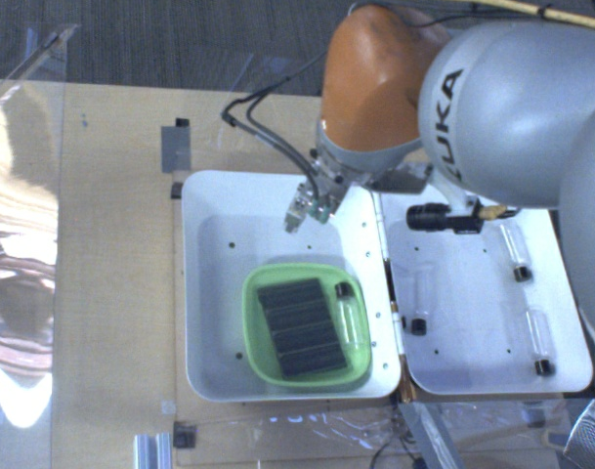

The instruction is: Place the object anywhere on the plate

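Observation:
A green plate [351, 335] with a raised rim lies in the left bin [211, 291], toward its front. A dark ribbed rectangular object [299, 328] lies flat on the plate, slightly turned. A small black piece [344, 289] sits at the plate's far right rim. My gripper [305, 211] hangs over the bin's back part, just beyond the plate's far edge and apart from the dark object. I see nothing between its tips.
The right bin [473, 301] holds small black pegs [415, 325] and two clear tubes [516, 247] along its right side. The arm's large grey and orange body covers the back of both bins. A grey bracket [177, 148] stands on the bench behind the left bin.

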Controlling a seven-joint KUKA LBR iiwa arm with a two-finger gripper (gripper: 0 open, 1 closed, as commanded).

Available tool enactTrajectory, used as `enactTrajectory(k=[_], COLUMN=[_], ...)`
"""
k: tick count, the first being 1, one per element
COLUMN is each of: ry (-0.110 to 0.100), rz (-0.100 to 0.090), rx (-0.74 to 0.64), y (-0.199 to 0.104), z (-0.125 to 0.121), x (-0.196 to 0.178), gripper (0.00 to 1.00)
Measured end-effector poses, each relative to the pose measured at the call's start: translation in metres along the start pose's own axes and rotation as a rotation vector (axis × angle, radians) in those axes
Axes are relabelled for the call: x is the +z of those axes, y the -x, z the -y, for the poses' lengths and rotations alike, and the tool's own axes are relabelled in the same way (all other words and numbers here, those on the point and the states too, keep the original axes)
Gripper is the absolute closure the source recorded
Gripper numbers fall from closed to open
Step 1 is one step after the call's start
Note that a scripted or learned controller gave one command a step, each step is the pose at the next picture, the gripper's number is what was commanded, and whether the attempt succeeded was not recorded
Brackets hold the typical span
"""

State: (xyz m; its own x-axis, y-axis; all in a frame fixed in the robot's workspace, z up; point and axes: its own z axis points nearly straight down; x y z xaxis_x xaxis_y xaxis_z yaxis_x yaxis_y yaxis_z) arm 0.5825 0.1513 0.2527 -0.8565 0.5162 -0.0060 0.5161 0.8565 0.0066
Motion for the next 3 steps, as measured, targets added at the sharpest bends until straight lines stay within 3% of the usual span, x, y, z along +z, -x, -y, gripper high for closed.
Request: enactTrajectory(k=[1, 2, 3], ry=[0.002, 0.002, 0.002], rz=[0.001, 0.000, 0.000], rx=[-0.340, -0.543, -0.542], y=[0.001, -0.041, -0.040], z=[-0.008, -0.029, -0.029], x=[0.001, 0.010, 0.010], gripper=[1.00, 1.00, 0.00])
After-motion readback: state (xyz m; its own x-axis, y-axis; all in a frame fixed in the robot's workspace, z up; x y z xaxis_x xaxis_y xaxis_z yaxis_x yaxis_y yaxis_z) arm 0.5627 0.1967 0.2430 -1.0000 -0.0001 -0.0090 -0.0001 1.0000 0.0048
